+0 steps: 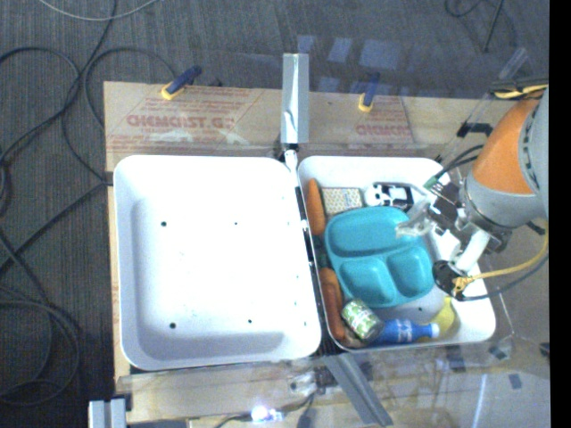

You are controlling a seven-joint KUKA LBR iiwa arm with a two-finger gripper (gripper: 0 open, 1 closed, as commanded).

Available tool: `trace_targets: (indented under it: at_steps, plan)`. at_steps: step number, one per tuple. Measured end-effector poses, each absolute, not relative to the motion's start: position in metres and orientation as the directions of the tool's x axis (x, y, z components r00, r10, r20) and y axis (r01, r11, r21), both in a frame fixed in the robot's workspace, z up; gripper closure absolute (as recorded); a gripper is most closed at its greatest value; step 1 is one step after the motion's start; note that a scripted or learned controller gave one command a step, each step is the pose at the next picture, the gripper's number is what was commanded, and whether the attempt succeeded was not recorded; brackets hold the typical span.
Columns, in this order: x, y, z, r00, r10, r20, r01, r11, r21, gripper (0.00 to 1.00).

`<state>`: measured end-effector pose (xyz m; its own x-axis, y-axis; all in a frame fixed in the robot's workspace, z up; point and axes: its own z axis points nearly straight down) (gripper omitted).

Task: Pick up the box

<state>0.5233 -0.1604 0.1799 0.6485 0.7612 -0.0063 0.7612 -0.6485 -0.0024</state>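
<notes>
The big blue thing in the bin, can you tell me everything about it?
The teal plastic tray looks smooth and shiny, with rounded corners and moulded sections. It lies tilted in the right bin, on top of the other things. An orange carrot-shaped toy runs beside its left edge, a blue bottle pokes out below it, and the gripper sits at its upper right corner.

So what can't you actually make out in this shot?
- Gripper: blurred against the right bin; open or shut, cannot tell.
- Box: partly hidden beneath the teal tray.
- Blue bottle: label too small to read.
- Arm: cut off by the right edge.
</notes>
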Motion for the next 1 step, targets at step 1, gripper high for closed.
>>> trace_targets:
  at_steps: [1]
  plan:
    - [0.5236, -0.1603, 0.1870, 0.647, 0.763, -0.010, 0.763, -0.647, -0.006, 1.00]
